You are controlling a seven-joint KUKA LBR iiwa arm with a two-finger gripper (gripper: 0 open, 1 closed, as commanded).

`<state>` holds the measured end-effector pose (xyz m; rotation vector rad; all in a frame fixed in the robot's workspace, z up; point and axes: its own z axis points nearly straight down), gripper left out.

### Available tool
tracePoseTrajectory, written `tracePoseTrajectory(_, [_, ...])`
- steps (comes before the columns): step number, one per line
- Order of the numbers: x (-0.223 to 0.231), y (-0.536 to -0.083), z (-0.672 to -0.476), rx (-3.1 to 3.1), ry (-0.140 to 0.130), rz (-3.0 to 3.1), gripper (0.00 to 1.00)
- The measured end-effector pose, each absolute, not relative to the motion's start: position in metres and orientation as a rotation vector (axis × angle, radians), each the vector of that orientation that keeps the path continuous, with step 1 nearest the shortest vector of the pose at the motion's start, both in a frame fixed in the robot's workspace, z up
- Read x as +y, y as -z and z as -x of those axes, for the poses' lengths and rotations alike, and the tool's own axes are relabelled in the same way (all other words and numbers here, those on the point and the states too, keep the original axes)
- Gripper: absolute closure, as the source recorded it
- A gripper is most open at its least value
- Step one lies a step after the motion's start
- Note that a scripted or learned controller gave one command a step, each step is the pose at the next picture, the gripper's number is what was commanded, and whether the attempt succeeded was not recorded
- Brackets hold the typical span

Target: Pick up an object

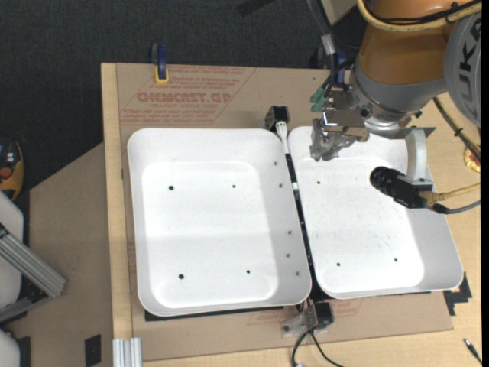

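We see the gripper [327,150] hanging over the far left corner of the right bin [382,274] — whether its jaws are parted we cannot tell.

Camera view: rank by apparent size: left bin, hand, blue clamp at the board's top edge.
1. left bin, by far the largest.
2. hand, though it sits nearer the camera than the bench, so it may look bigger than it is.
3. blue clamp, smallest.
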<state>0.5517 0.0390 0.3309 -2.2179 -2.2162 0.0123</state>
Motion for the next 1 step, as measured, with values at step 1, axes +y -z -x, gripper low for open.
tracePoseTrajectory(1, [0.0314,-0.3658,-0.5301,-2.222,0.004,2.224,1.0])
